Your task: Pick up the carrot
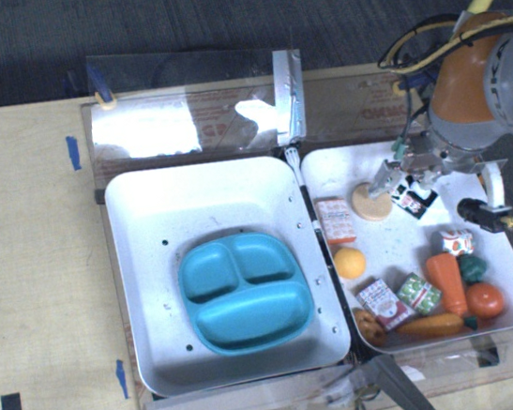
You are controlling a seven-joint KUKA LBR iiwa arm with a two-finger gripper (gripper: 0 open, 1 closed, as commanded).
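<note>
The carrot [448,283], orange-red with a green tuft beside its upper end, lies nearly upright in the lower right part of the right bin [502,212]. A red tomato [485,301] touches its right side, and a long orange-brown piece [427,326] lies under its lower end. My gripper [403,181] hangs over the upper middle of the same bin, just right of a tan round disc [369,203]. It is well above and left of the carrot and apart from it.
The right bin also holds a pink carton [336,220], an orange ball [349,263], a red-and-white box [380,302], a green packet [419,294] and a small white carton [457,242]. The left bin [142,263] carries a blue divided plate [244,290].
</note>
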